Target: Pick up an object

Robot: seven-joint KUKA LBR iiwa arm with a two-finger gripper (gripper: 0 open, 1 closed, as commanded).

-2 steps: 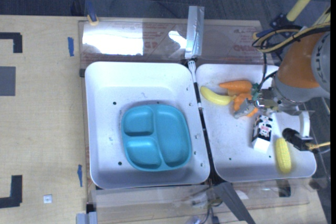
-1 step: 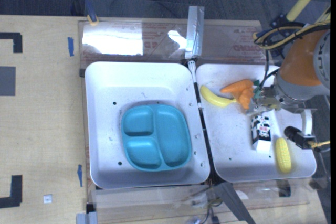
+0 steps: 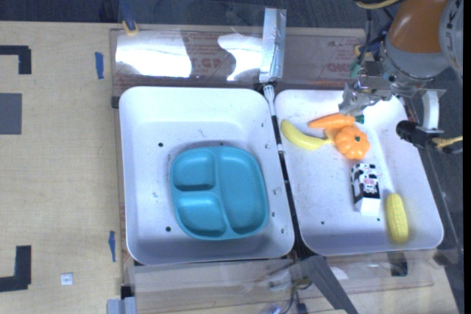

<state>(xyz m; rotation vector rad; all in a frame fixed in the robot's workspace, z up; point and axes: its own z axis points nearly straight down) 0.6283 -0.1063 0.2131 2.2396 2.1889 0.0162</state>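
corn (image 3: 397,218) front-right | carrot (image 3: 332,120), pumpkin (image 3: 352,143) under hand (image 3: 356,103) | grip unclear

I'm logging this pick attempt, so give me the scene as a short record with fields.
left bin: blue divided plate
right bin: banana, carrot, small orange pumpkin, black-and-white carton, corn cob
pincer: over the right bin's far side, just above the carrot's tip
arm: enters from the right
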